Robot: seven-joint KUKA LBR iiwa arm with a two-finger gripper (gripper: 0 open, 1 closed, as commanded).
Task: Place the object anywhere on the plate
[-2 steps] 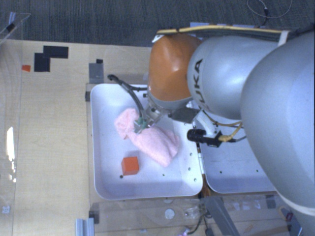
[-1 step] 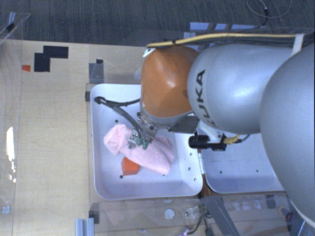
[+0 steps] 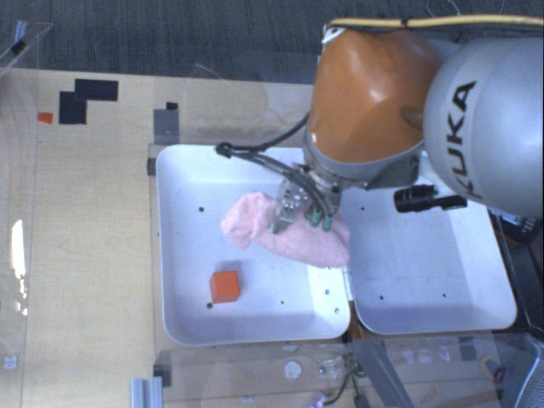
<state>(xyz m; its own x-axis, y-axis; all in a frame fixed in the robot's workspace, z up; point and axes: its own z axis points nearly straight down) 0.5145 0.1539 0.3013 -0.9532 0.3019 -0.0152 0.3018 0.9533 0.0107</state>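
1 pink cloth [image 3: 293, 232] stretches lengthwise left-to-right, slanting down.

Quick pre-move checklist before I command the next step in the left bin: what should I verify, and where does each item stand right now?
1. Gripper over the pink cloth: ok.
2. Cloth between the fingers: cannot tell.
3. Orange block apart from the gripper: ok.
4. Cloth inside the left bin: ok, though its right end lies near the wall shared with the right bin.
5. Plate located: cannot tell.
6. Cable free of the cloth: ok.
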